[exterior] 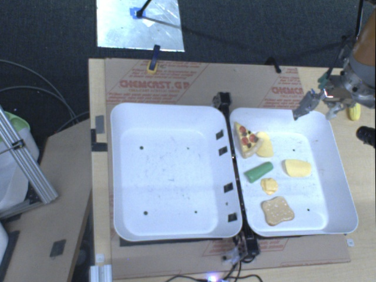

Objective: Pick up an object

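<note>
White plastic, the left bin [167,169] sits bare beside the right bin [329,157], which carries my choices: a pizza slice [247,140] near the divider, a green cylinder [258,171], a small yellow lump [269,185], a slice of toast [277,210] and a yellow wedge [297,168]. They look like light, stiff toy foods, probably smooth. I judge the green cylinder easiest, taken across its narrow middle. My pincer [320,101] hangs above the right bin's far corner; I cannot tell how it is set, and I see nothing in it. The counter [176,81] is printed cardboard, on dark carpet [47,28] with a silver sheet [140,16].
</note>
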`<state>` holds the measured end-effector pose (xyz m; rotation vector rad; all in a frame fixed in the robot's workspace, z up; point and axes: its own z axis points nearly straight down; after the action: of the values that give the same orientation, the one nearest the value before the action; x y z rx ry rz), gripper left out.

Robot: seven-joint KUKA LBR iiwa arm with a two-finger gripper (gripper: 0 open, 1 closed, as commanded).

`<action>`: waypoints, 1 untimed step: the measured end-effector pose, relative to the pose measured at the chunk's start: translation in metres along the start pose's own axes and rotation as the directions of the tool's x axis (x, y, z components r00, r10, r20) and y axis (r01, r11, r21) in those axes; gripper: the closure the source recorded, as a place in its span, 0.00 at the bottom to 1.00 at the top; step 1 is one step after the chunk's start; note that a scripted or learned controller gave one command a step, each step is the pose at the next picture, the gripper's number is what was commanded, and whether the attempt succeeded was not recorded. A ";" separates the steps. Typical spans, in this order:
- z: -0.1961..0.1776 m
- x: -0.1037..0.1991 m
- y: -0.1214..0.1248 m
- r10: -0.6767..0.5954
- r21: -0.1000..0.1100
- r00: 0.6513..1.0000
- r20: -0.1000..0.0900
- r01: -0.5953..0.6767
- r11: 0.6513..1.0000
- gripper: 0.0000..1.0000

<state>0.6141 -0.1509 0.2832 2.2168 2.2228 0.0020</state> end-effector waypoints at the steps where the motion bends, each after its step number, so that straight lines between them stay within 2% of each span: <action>1: -0.032 0.147 0.040 -0.017 -0.006 1.000 -0.006 0.017 1.000 0.00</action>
<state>0.6537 -0.0034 0.3156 2.1979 2.2413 0.0152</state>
